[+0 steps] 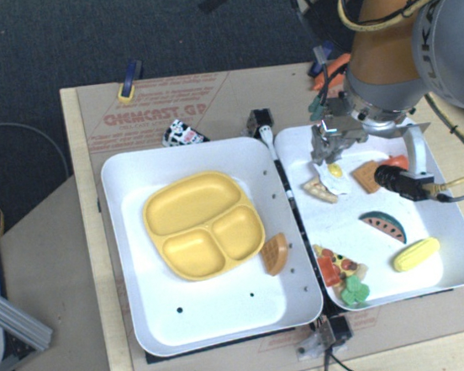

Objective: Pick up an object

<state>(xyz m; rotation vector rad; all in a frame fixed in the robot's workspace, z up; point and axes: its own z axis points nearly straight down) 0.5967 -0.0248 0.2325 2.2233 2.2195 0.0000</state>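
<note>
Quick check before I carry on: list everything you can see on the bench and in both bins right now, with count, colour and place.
Bins: 2, white, side by side on the bench.
Divided plate: 1, yellow, three compartments, middle of left bin.
Bread-like toy piece: 1, brown, left bin, beside the plate's right edge.
Fried egg toy: 1, white with yellow yolk, right bin, under the gripper.
Pale toy piece: 1, tan, right bin, left of the egg.
Orange-brown piece: 1, right bin, upper middle.
Watermelon slice toy: 1, red and green, right bin centre.
Corn cob toy: 1, yellow, right bin, lower right.
Mixed toy food: one cluster, red, orange, green, right bin's lower left corner.
Clamp: 1, blue and yellow, bench's far edge.
Gripper: 1, grey, over the right bin's upper part.
</note>
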